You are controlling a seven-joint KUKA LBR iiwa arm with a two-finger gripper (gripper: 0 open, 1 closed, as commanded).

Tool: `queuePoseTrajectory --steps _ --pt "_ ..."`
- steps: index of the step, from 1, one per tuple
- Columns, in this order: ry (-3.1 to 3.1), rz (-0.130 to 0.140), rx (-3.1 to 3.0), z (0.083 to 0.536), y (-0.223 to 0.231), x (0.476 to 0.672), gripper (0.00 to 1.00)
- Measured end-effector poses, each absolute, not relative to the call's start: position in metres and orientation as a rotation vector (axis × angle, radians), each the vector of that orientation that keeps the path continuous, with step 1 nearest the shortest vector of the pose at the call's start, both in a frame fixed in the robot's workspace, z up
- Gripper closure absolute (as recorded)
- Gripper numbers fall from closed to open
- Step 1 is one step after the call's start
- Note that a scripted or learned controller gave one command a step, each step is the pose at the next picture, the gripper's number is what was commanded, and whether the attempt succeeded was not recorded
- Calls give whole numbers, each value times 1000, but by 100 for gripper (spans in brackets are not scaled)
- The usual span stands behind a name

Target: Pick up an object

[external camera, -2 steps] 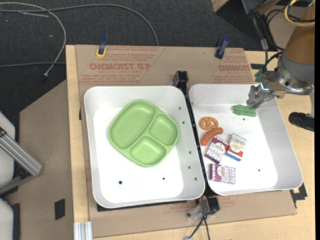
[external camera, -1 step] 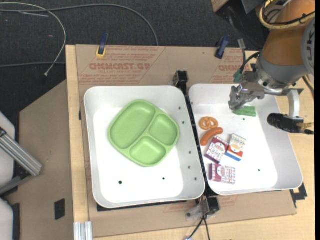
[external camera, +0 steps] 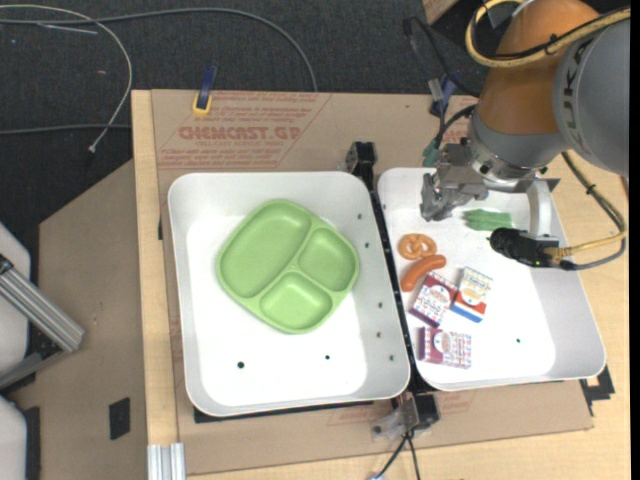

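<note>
My gripper (external camera: 436, 204) hangs over the far left part of the right bin (external camera: 560, 353), just above and beyond an orange pretzel (external camera: 416, 244). An orange sausage (external camera: 424, 269) lies right below the pretzel. A green flat piece (external camera: 487, 218) lies to the right of the gripper. Nearer the front are a purple and white packet (external camera: 432, 299), a red, white and blue packet (external camera: 472, 293) and another purple packet (external camera: 444, 347). Nothing shows between the fingers.
The left bin (external camera: 200, 368) holds a green divided plate (external camera: 288, 265). A black clamp (external camera: 361, 157) sits between the bins at the back. A black cable end (external camera: 520, 245) hangs from the arm over the right bin. Cardboard lies under both bins.
</note>
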State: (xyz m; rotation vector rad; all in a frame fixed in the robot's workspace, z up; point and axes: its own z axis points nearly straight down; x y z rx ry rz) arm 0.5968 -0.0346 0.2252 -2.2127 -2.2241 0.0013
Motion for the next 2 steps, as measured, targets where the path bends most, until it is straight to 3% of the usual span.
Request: queuePoseTrajectory --steps 2 --pt "-2228 -5 -2215 219 65 630 100"
